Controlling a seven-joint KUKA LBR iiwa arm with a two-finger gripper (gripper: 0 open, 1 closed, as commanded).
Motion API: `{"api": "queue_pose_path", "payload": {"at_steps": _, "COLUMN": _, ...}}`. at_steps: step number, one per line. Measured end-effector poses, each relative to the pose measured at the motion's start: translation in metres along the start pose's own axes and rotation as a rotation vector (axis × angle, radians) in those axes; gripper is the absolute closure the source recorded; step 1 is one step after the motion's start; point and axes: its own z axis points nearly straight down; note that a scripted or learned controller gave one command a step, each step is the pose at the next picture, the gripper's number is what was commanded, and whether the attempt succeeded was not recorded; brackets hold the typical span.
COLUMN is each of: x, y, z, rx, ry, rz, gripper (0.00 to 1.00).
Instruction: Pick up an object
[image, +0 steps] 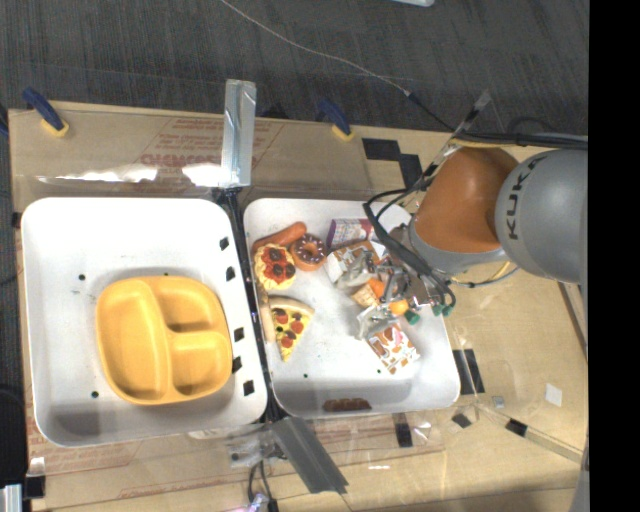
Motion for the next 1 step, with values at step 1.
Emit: {"api": "queue_pose_path", "payload": {"at_steps": 1, "x": -0.0024, "y": 0.0014, "z": -0.012, "rx": 0.001, "ry": -0.004, "rz": -0.006, "gripper": 1.0}}
